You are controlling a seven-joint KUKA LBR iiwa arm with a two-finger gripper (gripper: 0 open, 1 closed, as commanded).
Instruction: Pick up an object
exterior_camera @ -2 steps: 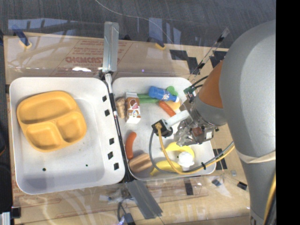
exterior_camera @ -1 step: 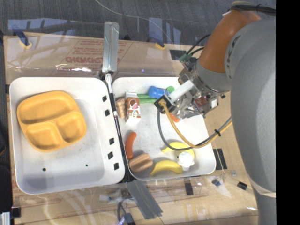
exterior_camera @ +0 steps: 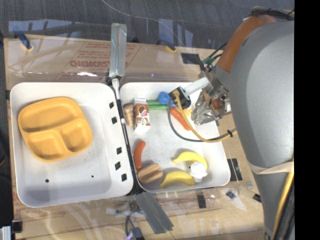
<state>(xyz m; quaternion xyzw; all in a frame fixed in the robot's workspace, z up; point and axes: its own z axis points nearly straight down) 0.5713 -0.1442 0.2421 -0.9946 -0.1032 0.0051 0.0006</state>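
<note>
Arm [exterior_camera: 265, 89], grey, orange band above the wrist: largest item, reaching in from the right of the camera view and standing over the right rim of the right bin.

Left bin [exterior_camera: 30, 189], white, shallow: holds one yellow compartment tray [exterior_camera: 54, 128], lying in its upper left part, well apart from the arm.

Right bin [exterior_camera: 165, 91], white, shallow: holds every small item listed below.

Gripper [exterior_camera: 202, 111], metal, with a black cable [exterior_camera: 200, 138] looping under it: hangs above the bin's upper right corner. Whether it is released or clenched cannot be told at this angle, and nothing can be made out in its hold.

Bananas, two: one [exterior_camera: 190, 159] near the lower right corner, one [exterior_camera: 176, 179] along the bottom rim, a small white piece [exterior_camera: 198, 171] between them.

Carton [exterior_camera: 142, 114], white with red print: near the divider, just beside a brown item [exterior_camera: 129, 115].

Bun [exterior_camera: 150, 173], tan: bottom edge, left of the lower banana.

Sausage [exterior_camera: 139, 154], red-orange: beside the divider.

Carrot [exterior_camera: 179, 119], orange: slanted, just left of the gripper; nearest candidate.

Blue-and-green toy [exterior_camera: 161, 101]: just above the carrot, partly behind a black fitting.

Step in hand, as judged: approach, no object yet secured; candidates all rest on the bin floor. Next move calls for settling on one target, likely the carrot or the blue-and-green toy, centring over it, aligning across its narrow width, and descending clear of the rim and the cable.
</note>
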